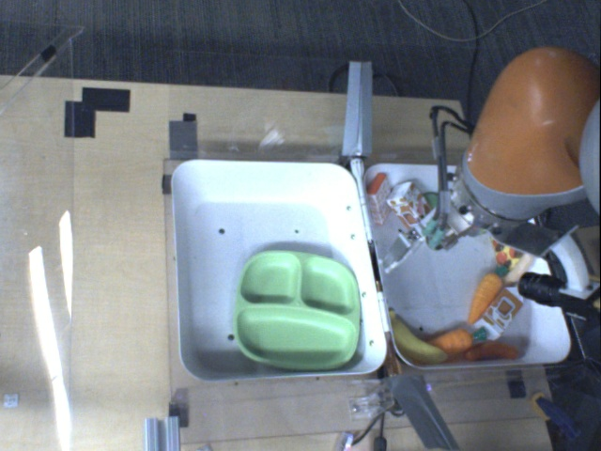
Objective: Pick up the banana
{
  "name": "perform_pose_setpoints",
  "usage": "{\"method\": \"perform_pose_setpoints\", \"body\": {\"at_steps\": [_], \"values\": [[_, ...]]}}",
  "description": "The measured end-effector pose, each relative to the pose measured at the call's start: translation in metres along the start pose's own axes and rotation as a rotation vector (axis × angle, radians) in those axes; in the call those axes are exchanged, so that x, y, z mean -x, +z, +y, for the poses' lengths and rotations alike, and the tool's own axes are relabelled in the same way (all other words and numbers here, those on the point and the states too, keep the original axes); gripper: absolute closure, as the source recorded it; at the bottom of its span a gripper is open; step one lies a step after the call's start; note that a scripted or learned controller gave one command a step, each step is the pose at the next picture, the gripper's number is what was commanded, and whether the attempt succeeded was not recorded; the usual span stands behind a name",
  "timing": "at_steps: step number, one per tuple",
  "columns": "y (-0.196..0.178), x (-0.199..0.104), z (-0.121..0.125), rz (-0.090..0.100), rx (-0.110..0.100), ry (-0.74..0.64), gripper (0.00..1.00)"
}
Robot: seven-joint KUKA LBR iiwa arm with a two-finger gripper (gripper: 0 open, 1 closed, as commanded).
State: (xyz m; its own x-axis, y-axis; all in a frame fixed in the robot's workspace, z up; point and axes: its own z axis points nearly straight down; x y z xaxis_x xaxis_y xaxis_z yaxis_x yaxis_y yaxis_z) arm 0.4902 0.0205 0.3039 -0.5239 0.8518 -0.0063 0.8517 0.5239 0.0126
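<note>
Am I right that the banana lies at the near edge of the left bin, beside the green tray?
Not quite. The camera view shows the banana at the near edge of the right bin. The green tray sits in the left bin.

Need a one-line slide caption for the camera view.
Gripper hovers over the right bin; banana lies at its near-left corner, green tray in the left bin.

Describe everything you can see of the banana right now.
The banana is yellow, smooth and curved, lying flat on the floor of the right bin, in its near left corner. One end sits close to the bin's left wall; the other end runs up against an orange item. The gripper is apart from it, farther back in the bin.
</note>
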Motion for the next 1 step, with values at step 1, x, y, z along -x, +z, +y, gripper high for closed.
{"method": "perform_pose_setpoints", "body": {"at_steps": [1], "values": [[0.1172,0.0533,-0.0378,0.004,-0.01,0.106,0.0]]}}
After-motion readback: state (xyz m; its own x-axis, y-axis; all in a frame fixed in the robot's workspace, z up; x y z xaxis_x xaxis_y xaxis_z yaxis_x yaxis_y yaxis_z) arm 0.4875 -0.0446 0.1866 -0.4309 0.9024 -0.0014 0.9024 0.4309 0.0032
